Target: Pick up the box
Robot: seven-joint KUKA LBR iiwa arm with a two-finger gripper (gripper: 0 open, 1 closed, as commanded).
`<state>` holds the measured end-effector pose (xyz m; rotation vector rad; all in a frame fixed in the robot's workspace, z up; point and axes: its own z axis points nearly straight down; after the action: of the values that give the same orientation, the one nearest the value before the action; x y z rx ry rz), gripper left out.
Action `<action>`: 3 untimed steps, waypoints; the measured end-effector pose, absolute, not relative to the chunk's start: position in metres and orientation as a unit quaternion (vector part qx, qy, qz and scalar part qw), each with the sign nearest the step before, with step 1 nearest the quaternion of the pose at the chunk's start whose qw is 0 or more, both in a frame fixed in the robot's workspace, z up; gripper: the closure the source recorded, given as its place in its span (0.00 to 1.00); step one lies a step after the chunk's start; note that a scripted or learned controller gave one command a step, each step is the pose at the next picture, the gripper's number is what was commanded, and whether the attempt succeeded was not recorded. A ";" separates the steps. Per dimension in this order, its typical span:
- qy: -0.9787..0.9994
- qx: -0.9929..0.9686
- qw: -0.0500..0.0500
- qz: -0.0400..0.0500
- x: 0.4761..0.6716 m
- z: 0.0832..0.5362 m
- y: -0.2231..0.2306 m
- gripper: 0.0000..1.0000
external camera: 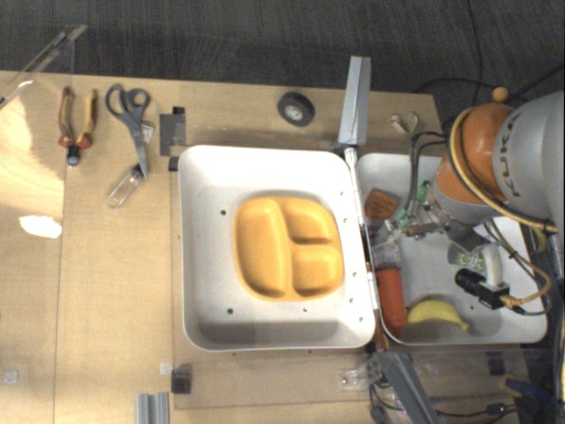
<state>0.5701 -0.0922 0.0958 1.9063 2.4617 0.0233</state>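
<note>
a bulky grey metal arm [534,153] with a glossy orange band [472,148], dark lettering on its rounded housing, and thin black cables [508,300] looping beside it.

Arm reached in from the right, wrist lowered

The grey arm [530,148] is seen entering from the right edge, with its orange band [472,148] turned toward the camera above the wrist. The wrist is bent downward and leftward, and dark cables are looped around it. The gripper [402,223] is carried low at the left end of the wrist; its state cannot be made out from above.
</note>
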 end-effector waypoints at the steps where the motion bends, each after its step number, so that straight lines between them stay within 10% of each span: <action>1: 0.792 0.610 0.015 0.011 0.574 0.109 -0.089 1.00; 2: 0.792 0.610 0.014 0.011 0.573 0.108 -0.089 0.00; 3: 0.802 0.597 0.012 0.006 0.580 0.097 -0.094 0.00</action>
<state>0.5804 -0.0937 0.0969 1.8623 2.5001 0.0202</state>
